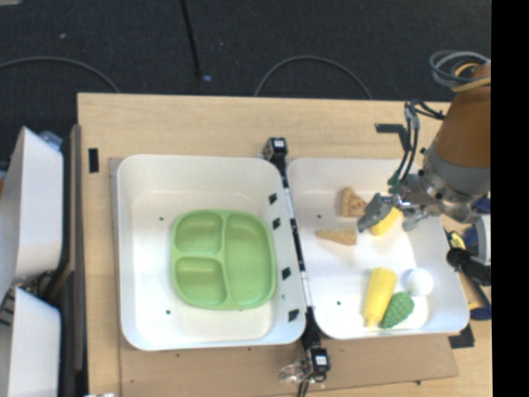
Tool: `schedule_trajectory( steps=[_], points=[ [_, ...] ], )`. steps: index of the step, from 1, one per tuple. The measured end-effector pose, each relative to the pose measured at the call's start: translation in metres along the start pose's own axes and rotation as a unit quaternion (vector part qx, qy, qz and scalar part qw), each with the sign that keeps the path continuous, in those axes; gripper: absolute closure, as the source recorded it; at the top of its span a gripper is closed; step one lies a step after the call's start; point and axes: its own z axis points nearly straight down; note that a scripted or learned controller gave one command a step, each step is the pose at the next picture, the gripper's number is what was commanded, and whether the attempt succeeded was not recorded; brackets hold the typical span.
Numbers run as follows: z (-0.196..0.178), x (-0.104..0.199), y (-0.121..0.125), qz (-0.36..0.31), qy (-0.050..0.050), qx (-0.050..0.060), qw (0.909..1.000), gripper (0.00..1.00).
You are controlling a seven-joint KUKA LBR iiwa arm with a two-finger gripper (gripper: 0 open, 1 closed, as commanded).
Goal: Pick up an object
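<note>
Green tray (223, 259) smooth plastic; white bins (132, 222) glossy; bench (182, 122) matt wood.

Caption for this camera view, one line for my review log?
Gripper over the right bin, a small yellow object at its tip; green divided tray in the left bin.

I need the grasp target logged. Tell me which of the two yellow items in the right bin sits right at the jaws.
The small yellow piece at the gripper, in the middle of the right bin. The other, the long yellow corn cob, lies apart near the front edge beside a green item.
</note>
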Motion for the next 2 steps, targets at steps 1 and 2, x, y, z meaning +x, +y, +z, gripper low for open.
schedule_trajectory(
  steps=[1, 2],
  points=[
    [-0.007, 0.000, 0.002, -0.002, -0.001, -0.007, 1.0000, 0.00],
    [0.056, 0.000, 0.004, -0.001, -0.001, -0.004, 1.0000, 0.00]
  ],
)
